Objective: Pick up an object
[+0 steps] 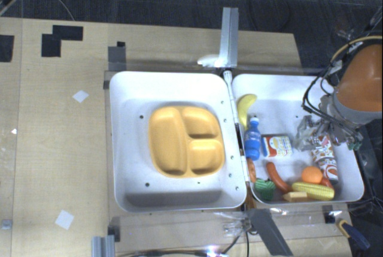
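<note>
The bench (54, 148) was a pale wooden surface with a few black squares near its far left corner and small white marks on it. Behind it the floor was dark grey, with thin cables lying across. Two shallow white bins stood side by side: the left bin (125, 148) carried a yellow tray (184, 141) with three compartments, and the right bin (281, 103) held the small objects. A metal post (230, 34) rose behind the place where the two bins met.

The arm (362, 79) came in from the right, and its orange band was cut off by the edge of the view. The gripper (311, 133) hung low over the right part of the right bin, among wires and metal parts, so it was hard to make out. Whether its jaws were wide or narrow, I cannot tell.

The objects lay together in the right bin. A yellow banana (245, 106) was near the far left wall, and a blue bottle (252, 139) lay just below it. A white carton (278, 146) with red print was beside the bottle. A red and white can (326, 160) lay just under the gripper, partly hidden by it. Along the near wall were a red sausage (276, 175), an orange fruit (311, 175), a yellow corn cob (312, 190) and a green vegetable (264, 189).
</note>
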`<action>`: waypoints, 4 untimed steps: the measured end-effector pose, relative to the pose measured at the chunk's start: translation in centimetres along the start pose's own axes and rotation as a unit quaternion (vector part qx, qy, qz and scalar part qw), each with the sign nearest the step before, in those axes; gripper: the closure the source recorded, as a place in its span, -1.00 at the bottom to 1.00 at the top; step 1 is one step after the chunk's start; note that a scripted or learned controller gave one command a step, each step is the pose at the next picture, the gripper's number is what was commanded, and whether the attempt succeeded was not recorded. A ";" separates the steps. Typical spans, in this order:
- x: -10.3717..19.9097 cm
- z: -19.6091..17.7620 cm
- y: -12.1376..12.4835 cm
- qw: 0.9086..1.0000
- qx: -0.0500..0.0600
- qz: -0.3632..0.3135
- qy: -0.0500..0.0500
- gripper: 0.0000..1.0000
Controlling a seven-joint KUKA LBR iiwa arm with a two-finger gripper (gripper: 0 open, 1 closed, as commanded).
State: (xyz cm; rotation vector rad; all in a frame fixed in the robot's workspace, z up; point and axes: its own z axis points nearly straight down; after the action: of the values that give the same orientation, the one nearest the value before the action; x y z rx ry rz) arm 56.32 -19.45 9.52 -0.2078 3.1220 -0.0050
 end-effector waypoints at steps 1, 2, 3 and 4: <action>-6.5 0.6 -1.5 0.994 0.000 -0.114 -0.001 1.00; -6.7 -3.4 -2.0 0.990 0.000 -0.138 -0.001 1.00; -3.1 -10.0 2.0 0.975 0.000 -0.224 -0.001 1.00; -5.0 -1.5 -1.1 0.969 -0.004 -0.246 0.004 1.00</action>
State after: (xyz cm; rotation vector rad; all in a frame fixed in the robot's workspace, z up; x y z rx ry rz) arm 61.41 -19.91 11.06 -0.9732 2.9836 0.0024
